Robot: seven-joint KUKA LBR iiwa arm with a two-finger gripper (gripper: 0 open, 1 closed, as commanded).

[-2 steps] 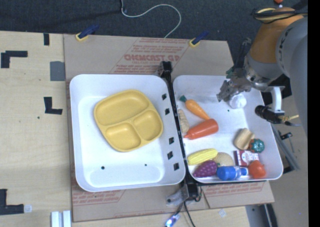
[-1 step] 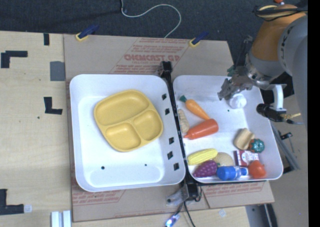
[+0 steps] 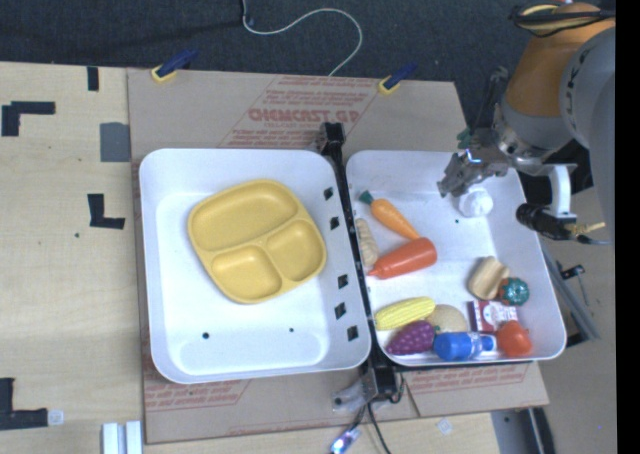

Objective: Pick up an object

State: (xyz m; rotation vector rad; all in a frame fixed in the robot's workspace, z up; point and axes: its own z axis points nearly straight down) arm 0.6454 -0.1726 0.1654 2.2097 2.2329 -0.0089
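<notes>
Camera view. Two white bins are set side by side on the bench. The right bin (image 3: 452,174) is taken as the landmark. The gripper (image 3: 462,177) is positioned over the upper right part of this bin, with the arm (image 3: 545,72) entering from its right. Whether the jaws are spread or pressed together cannot be told from this view.

A small white object (image 3: 477,204) lies on the bin floor just below and beside the gripper; it is judged the likeliest target. It appears rounded, pale and low in contrast against the white floor, so its outline is poorly defined. Nothing is seen between the jaws.

Risks, judged from this position:
- The white object may be nudged aside instead of gripped, because it sits off to one side of the gripper, not beneath it.
- A rounded form may roll or slip out on closure.
- The right bin's upper wall is near; contact with it is possible on descent.

Other contents: a carrot (image 3: 392,218) lies toward the bin's left, an orange pepper (image 3: 405,258) below it, and a corn cob (image 3: 404,312) near the lower left. A cluster of small items is packed into the lower right corner. A yellow divided plate (image 3: 256,239) lies in the left bin (image 3: 160,272).
</notes>
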